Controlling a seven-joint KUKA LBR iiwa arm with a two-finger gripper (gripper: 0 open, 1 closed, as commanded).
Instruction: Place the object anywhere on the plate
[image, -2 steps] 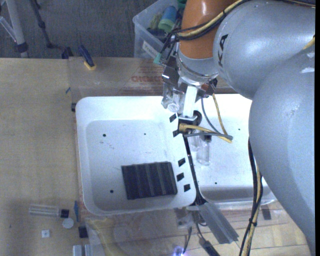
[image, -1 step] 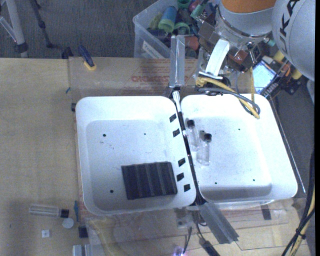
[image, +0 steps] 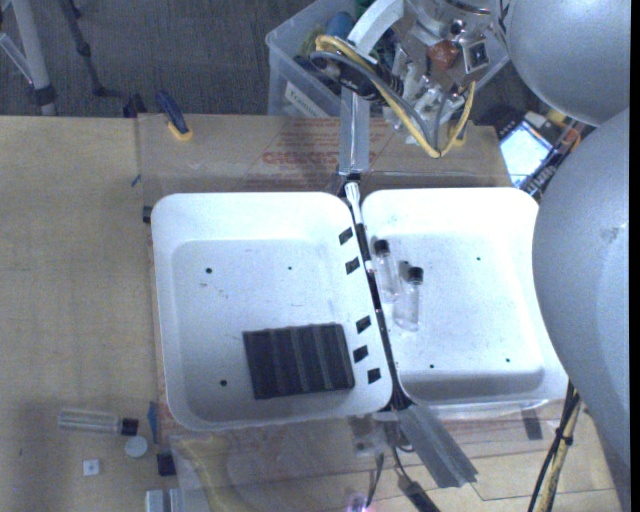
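A dark ribbed rectangular plate (image: 298, 360) lies flat in the left bin (image: 190, 230), near its front right corner. Two clear vials with black caps rest in the right bin (image: 480, 230): one (image: 382, 262) against the left wall, the other (image: 408, 296) just to its right and nearer the front. The gripper (image: 428, 88) hangs high above the back rim of the right bin, wrapped in yellow cables, far from the vials and the plate. Nothing shows in its grasp.
The grey arm (image: 590, 260) covers the right edge of the right bin. A row of black tabs (image: 358, 300) lines the wall between the bins. A clear storage box (image: 310, 55) stands behind. A spare vial (image: 95, 421) and small parts lie on the bench at front left.
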